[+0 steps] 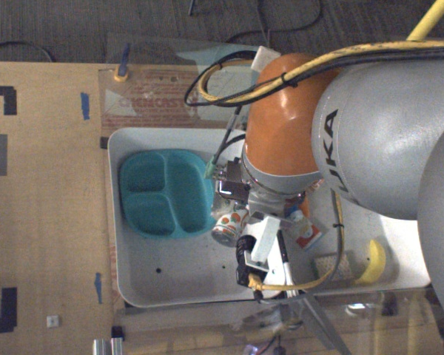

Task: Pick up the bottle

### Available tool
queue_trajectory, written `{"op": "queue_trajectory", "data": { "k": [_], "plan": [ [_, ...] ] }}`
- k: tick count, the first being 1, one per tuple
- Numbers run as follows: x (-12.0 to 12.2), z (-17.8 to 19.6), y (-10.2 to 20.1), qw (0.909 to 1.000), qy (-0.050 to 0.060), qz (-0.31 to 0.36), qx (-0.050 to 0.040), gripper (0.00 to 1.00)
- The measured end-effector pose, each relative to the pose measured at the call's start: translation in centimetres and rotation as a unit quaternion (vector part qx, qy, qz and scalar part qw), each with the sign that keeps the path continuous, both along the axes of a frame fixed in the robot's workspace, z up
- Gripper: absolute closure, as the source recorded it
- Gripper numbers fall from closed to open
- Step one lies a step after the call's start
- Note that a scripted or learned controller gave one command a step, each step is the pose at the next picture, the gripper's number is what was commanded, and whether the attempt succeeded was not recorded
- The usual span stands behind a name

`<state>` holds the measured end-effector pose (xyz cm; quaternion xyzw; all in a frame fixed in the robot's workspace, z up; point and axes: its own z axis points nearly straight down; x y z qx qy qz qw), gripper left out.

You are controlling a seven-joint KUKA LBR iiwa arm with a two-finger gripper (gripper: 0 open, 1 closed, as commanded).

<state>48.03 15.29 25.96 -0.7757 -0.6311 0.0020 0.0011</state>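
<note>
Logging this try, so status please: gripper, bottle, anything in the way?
Gripper low over the bin. Small patterned container, possibly the bottle, beside it; grasp unconfirmed. Teal tray close on one side, orange packet on the other.

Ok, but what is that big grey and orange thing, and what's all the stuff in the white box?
That big thing is a robot arm, grey with an orange band. One camera is fixed above the bench and looks down at a slant, and the arm reaches in from the right of the picture. The white box is a shallow bin. In it lie a teal divided plate, a yellow banana and a small white container with orange and green spots, which may be the bottle the robot should pick up. The robot's gripper is down beside that container, mostly hidden under the arm, so I cannot tell whether it is holding anything.
</note>
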Motion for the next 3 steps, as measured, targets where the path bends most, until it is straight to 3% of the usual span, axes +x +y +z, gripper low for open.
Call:
{"op": "queue_trajectory", "data": {
  "k": [1,2,3],
  "plan": [
    [-0.2,-1.3,0.4,0.9996,0.001,-0.027,0.0000,1.00],
    [7.8,-0.6,7.3,0.9923,-0.002,-0.124,-0.0004,1.00],
    [7.6,1.6,2.5,0.9983,-0.001,-0.058,-0.0004,1.00]
  ]
}}
